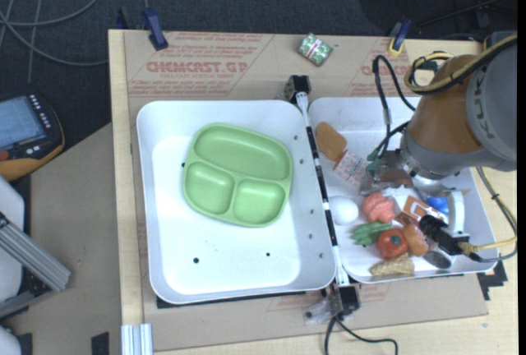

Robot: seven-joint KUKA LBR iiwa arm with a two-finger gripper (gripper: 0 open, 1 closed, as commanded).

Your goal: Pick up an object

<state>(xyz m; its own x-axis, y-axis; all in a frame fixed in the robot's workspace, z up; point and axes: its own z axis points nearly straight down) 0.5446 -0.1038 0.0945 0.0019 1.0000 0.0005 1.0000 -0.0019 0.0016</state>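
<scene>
The right bin [362, 111] holds a heap of toy foods: a brown bread-like piece [330, 140], a crinkled packet [349, 167], a white egg [343, 211], a pink piece [378, 205], a red tomato [392, 243] with a green leafy bit [368, 232], a tan slice [393, 267] and an orange piece [416, 239]. My gripper [388, 173] hangs low over this bin, just above the pink piece and right of the packet. The orange-banded wrist [444, 119] covers the space behind it. I see nothing lifted.
The left bin [164, 205] carries a green divided plate [237, 174]. A small green-and-white packet [314, 49] lies on the bench behind the bins. Blue clamps [154, 29] [399, 34] grip the bench's back edge. Cables [386, 90] trail over the right bin's back.
</scene>
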